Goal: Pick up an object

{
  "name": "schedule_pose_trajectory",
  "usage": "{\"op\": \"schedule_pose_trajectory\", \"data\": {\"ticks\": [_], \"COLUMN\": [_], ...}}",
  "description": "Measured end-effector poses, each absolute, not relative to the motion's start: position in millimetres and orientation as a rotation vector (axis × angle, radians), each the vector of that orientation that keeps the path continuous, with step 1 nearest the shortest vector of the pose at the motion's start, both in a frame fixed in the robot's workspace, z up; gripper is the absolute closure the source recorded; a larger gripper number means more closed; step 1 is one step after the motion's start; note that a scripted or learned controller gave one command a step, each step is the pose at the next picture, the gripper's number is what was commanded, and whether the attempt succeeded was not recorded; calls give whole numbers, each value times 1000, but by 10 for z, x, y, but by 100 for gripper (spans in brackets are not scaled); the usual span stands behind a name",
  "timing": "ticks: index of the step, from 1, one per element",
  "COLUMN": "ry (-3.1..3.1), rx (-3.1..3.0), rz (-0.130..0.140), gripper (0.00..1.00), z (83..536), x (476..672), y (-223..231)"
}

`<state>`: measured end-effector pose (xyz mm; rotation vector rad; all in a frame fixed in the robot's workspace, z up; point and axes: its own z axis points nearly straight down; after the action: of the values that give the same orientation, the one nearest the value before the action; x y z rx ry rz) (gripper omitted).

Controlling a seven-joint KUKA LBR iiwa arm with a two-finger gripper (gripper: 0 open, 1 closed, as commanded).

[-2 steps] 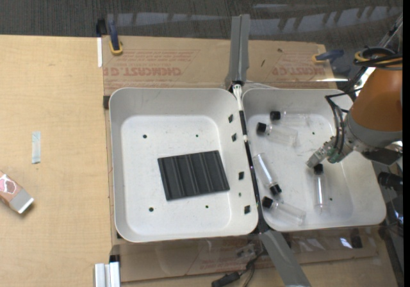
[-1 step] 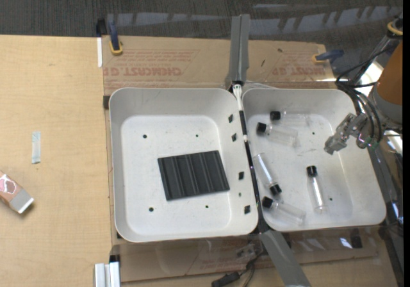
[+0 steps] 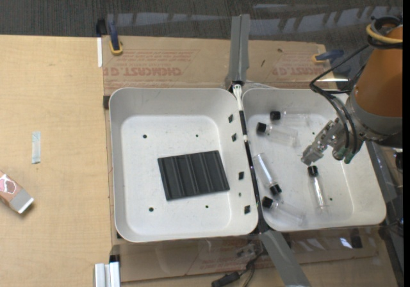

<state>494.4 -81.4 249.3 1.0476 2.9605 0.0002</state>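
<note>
The arm (image 3: pixel 379 81) comes in from the right edge, its orange band sitting high over the right bin's (image 3: pixel 359 215) far right corner, w/ the grey wrist angled down and to the left beneath it. Black cables loop off the wrist on its left side. The gripper (image 3: pixel 315 154) hangs low over the right bin, approx. mid-depth and toward the bin's right half, tilted so its tip points down-left. Whether it's spread or closed can't be told from this angle, and nothing is seen clamped in it.

Just below the tip lies a clear vial with a black cap (image 3: pixel 316 186), cap end nearest the gripper, body running toward the near wall; touching vs. just apart can't be judged. Other capped vials are scattered in the same bin: one near the far wall (image 3: pixel 276 115), one by the left wall (image 3: pixel 272 131), a long one lying diagonally left of centre (image 3: pixel 266 173), another at the near left corner (image 3: pixel 272 204).

The left bin (image 3: pixel 125 215) holds a dark ribbed pad (image 3: pixel 193 174), flat, slightly skewed. On the bench well to the left sit a small grey strip (image 3: pixel 36 147) and a red-and-white item (image 3: pixel 13 193) at the edge.
</note>
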Motion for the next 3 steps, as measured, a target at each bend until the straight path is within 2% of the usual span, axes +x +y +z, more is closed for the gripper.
{"op": "schedule_pose_trajectory", "data": {"ticks": [1, 2, 3], "ry": [1990, 2439, 2736], "rx": [2429, 1982, 1546], "rz": [-4, -4, -2], "gripper": [100, 100, 100], "z": [3366, 2673, 2497], "x": [4787, 4779, 5051], "y": [-673, -581, -584]}}
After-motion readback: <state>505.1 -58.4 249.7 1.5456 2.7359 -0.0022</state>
